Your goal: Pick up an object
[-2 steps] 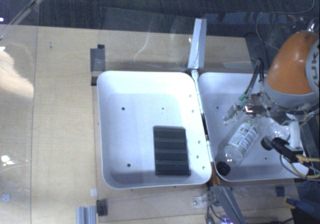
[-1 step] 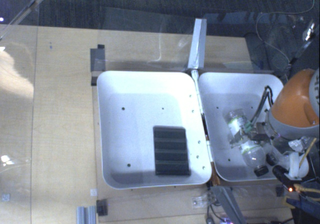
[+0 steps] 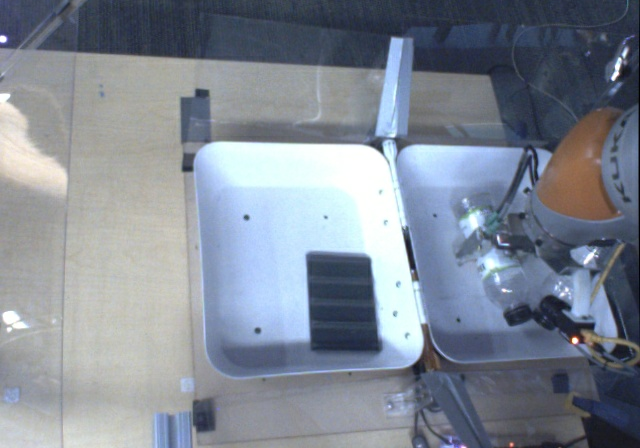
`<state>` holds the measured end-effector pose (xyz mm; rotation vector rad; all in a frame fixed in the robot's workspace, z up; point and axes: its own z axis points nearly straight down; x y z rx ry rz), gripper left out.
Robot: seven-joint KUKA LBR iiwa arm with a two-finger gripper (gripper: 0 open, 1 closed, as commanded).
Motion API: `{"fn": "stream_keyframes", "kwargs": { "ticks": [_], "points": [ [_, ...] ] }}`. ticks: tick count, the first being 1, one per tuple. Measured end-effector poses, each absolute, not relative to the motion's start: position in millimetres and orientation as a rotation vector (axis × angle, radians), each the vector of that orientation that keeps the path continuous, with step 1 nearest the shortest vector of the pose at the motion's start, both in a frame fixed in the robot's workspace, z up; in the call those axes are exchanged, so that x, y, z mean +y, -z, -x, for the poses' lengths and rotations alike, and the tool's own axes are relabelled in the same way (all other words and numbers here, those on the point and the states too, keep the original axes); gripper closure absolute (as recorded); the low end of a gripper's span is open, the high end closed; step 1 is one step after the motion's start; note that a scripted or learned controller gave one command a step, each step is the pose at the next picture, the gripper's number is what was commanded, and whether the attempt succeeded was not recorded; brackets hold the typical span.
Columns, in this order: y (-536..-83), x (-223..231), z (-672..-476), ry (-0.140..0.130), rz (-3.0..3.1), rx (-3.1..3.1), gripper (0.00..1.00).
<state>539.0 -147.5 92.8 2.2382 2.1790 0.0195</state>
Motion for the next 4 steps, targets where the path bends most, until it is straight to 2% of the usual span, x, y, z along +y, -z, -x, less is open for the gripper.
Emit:
{"fn": "stream_keyframes", "kwargs": {
  "ticks": [1,2,3,4],
  "points": [
    [-90.0,-132.7,-598.4,-0.006,-2.055,2.367,0.00],
    [-90.9,-151.3,-576.6,-0.015,-2.145,2.278,0.00],
    [-90.5,-132.1,-597.2,-0.005,-2.015,2.398,0.00],
    [-88.0,-112.3,-611.0,0.022,-1.970,2.460,0.00]
  ]
}}
